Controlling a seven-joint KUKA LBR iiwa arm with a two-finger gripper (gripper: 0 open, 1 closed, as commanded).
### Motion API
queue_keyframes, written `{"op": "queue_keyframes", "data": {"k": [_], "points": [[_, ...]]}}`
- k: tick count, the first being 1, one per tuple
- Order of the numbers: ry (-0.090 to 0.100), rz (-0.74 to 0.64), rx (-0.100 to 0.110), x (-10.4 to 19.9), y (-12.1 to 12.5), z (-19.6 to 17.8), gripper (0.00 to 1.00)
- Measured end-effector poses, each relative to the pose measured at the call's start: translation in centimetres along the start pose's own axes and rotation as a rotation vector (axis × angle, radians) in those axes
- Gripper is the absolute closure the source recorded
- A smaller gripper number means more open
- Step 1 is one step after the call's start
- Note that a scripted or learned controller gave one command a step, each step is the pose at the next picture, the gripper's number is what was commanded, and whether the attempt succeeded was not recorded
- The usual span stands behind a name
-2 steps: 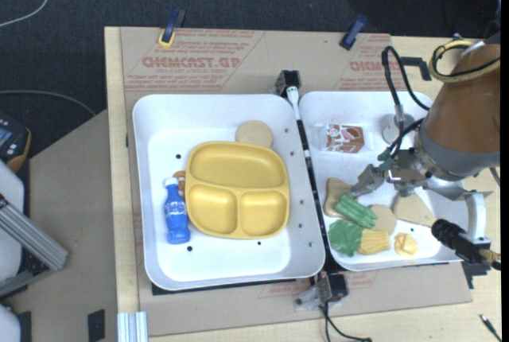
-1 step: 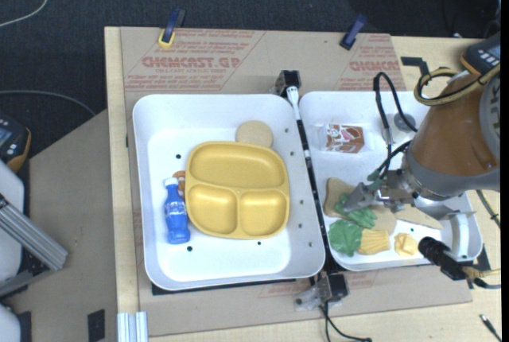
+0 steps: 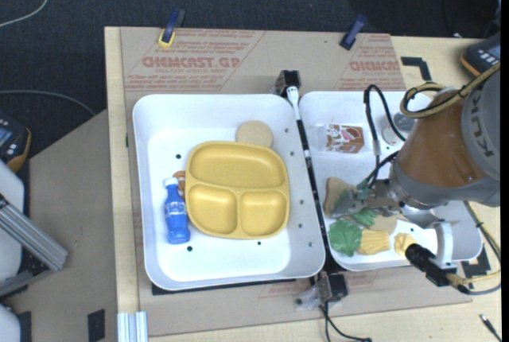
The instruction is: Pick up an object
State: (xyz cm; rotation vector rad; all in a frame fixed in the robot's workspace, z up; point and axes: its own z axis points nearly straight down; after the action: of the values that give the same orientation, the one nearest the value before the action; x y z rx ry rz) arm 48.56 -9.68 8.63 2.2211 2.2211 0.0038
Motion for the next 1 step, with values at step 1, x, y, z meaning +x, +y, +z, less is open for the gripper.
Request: {"op": "queue_keyframes", "data": {"k": [1], "points": [[-0.002, 0.001, -0.011, -0.03, 0.29, -1.38, 1.0]]}}
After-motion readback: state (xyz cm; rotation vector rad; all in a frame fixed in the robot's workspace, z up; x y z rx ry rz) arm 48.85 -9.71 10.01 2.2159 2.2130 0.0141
